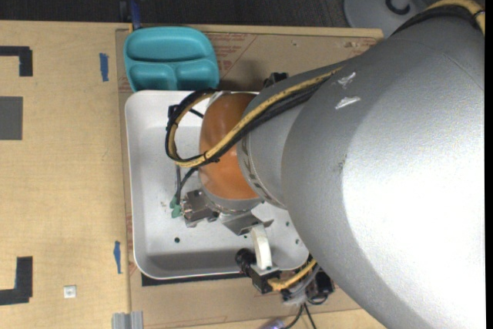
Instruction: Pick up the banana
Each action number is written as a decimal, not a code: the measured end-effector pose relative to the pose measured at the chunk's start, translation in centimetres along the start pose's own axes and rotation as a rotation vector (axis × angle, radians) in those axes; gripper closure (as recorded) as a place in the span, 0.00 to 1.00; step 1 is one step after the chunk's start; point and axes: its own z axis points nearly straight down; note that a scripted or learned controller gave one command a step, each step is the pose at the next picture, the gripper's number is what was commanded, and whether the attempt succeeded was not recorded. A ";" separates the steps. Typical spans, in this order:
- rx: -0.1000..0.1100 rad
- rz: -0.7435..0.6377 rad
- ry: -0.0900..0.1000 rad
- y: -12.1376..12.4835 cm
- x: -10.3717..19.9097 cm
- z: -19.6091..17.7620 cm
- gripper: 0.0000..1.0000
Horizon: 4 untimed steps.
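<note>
Over the white bin (146,166) hangs the grey arm (370,166) — its orange band (223,154) low inside; the grip state I cannot tell.

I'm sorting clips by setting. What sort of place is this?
Probably a robotics lab or test cell: a large grey arm reaches over a shallow white bin on a bench with blue tape marks; a teal tray sits beside the bin.
</note>
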 end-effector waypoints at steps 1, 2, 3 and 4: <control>-0.001 0.001 0.000 0.0 0.0 -1.0 1.00; -0.003 0.001 0.000 0.1 0.0 -2.0 1.00; -0.004 0.000 -0.001 0.1 0.1 -2.9 1.00; -0.006 0.000 0.000 0.2 0.1 -3.9 1.00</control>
